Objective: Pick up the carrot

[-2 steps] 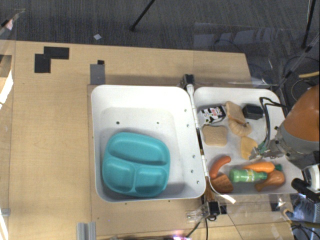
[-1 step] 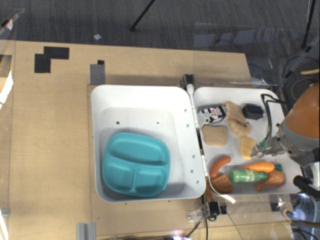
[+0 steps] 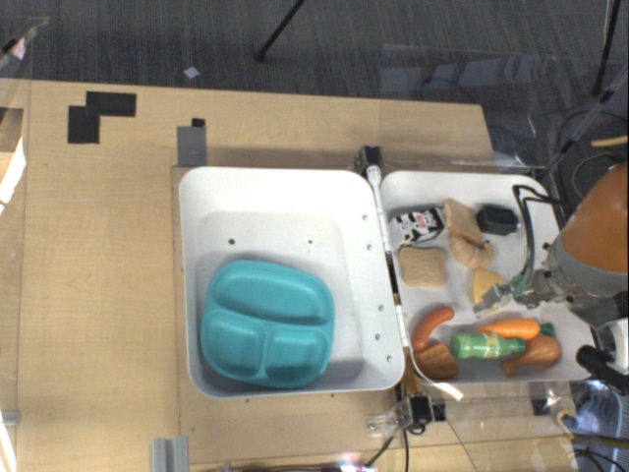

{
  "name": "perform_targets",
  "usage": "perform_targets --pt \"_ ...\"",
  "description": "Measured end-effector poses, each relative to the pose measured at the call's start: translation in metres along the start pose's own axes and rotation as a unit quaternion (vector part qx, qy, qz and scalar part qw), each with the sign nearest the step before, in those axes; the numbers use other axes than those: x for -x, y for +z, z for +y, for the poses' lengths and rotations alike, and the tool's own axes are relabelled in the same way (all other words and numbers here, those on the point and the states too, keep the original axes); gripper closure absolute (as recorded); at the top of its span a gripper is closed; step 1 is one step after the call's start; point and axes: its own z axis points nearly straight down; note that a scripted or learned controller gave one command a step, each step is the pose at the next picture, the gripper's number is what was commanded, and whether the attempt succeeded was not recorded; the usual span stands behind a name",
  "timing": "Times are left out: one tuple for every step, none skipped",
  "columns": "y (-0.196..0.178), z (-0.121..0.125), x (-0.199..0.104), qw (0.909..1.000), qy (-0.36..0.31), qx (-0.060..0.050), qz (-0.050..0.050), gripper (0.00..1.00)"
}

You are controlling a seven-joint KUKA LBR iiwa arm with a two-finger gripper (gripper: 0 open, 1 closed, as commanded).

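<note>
The carrot (image 3: 512, 329) is orange with a small green top and lies flat near the front of the right bin (image 3: 447, 187), just above a green bottle (image 3: 486, 346). My gripper (image 3: 513, 294) hangs directly above the carrot, between it and a yellow cheese wedge (image 3: 485, 284). The arm's orange band (image 3: 600, 229) fills the right edge. Nothing shows between the fingers.
The right bin also holds a red sausage (image 3: 432, 324), a brown piece (image 3: 532, 354), a bread slice (image 3: 425, 267), a tan pastry (image 3: 467, 240), a black object (image 3: 496, 218) and a small carton (image 3: 418, 223). A teal divided plate (image 3: 265, 323) lies in the left bin (image 3: 275, 190).
</note>
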Motion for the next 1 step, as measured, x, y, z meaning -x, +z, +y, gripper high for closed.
perform_targets --pt "0.0232 -0.0069 -0.0061 0.9973 0.073 -0.008 0.003 0.00"
